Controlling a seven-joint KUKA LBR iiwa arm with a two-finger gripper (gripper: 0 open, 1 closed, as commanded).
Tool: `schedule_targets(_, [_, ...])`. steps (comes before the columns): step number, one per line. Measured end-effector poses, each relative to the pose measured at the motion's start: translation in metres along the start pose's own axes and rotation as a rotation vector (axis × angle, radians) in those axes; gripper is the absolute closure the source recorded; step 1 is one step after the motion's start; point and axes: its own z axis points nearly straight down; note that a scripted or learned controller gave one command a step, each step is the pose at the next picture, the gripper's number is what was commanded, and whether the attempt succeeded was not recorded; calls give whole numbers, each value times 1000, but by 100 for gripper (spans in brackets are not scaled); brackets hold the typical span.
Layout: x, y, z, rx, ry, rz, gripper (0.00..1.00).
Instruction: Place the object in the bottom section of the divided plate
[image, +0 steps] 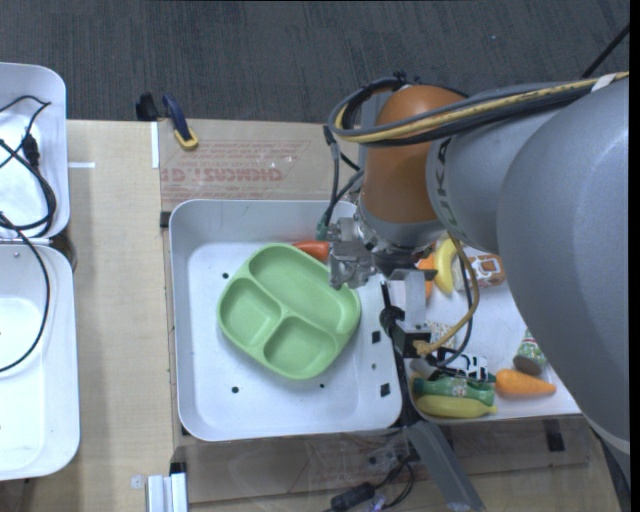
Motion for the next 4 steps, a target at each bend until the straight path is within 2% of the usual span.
schedule_targets(1, [-67,-7,-27,-3,1,228,100])
schedule_targets(2, [21,-53,-2,0,1,303,100])
schedule_targets(3, [32,-56,-46,-3,1,278,100])
schedule_targets(4, [14,-54,-36,-3,1,105,100])
